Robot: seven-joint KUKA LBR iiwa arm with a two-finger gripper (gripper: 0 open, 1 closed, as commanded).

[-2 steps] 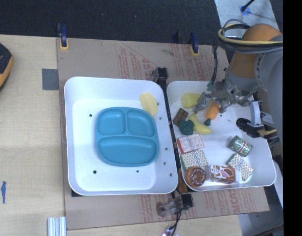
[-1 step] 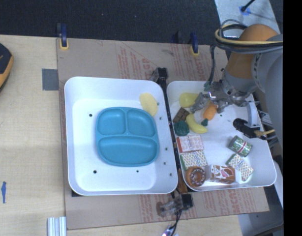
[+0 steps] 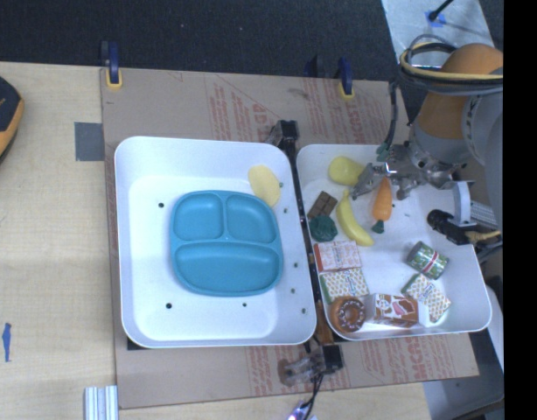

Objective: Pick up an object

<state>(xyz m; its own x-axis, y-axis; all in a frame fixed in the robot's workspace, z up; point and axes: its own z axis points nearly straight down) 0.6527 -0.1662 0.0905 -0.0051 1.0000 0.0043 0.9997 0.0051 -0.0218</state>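
Bench (image 3: 50, 261): tan top with a brown cardboard sheet (image 3: 207, 103) under both bins, clipped along its far edge.
Left bin (image 3: 137, 234): white and shallow; holds the blue tray and one yellow piece.
Right bin (image 3: 470, 296): white, touching the left bin along the middle seam; most of the small items lie in it.
My arm (image 3: 461, 86): comes in from the right, orange band above the wrist, reaching over the far part of the right bin.
Tray (image 3: 226, 241): blue, three compartments, flat in the middle of the left bin.
My claw (image 3: 384, 178): low over the far part of the right bin, right at the top of the carrot; fingers narrow, and the carrot's upper end sits between them.
Carrot (image 3: 382, 202): orange, roughly upright, green end toward the near side, between the banana and my wrist.
Banana (image 3: 352, 221): yellow, curved, just left of the carrot.
Lemon (image 3: 344, 171): yellow, at the far left of the right bin, beside my claw.
Yellow piece (image 3: 264, 183): pale, at the far right corner of the left bin, just beyond the tray.
Can (image 3: 426, 260): small, green and red label, on its side to the right.
Packets (image 3: 340, 269): flat printed ones stacked along the left wall.
Donut (image 3: 348, 314): brown, near left corner.
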